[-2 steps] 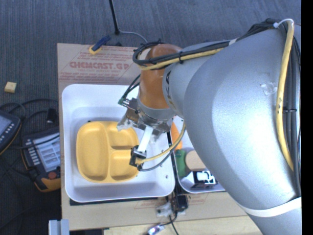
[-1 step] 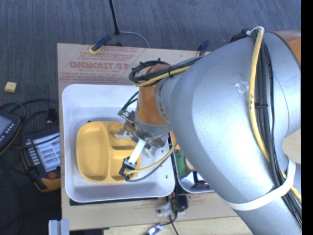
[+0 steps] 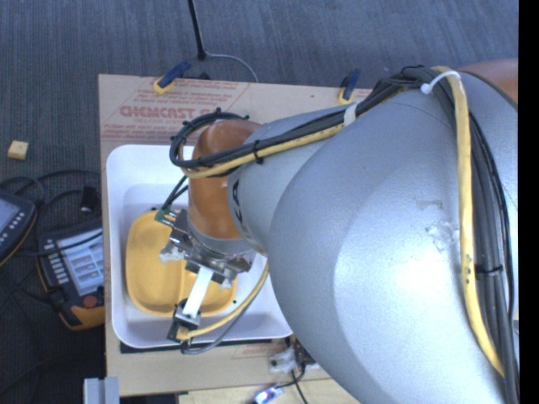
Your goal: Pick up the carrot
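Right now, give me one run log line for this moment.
arm: over left bin | gripper: low above yellow dish | carrot: hidden | grasp: unconfirmed

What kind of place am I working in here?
Probably a robotics lab: a white bin clamped on a cardboard-topped bench, grey carpet, a control handset on the floor, and the arm overhead.

The grey arm (image 3: 396, 234) hides the right bin and much of the left bin (image 3: 118, 175).
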You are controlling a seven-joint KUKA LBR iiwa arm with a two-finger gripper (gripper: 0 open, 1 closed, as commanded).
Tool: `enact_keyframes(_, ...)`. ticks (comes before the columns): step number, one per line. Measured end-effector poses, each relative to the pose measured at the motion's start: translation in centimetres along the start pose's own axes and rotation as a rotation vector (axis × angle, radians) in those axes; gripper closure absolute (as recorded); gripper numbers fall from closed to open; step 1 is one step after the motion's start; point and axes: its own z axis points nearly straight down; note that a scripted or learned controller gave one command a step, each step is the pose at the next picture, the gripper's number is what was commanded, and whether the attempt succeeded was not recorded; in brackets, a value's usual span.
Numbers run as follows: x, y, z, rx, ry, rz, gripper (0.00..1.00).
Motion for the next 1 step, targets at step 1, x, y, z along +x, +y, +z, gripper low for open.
enact_keyframes(1,-0.05,-0.01,-0.80,0.003,-0.004,0.000,1.00)
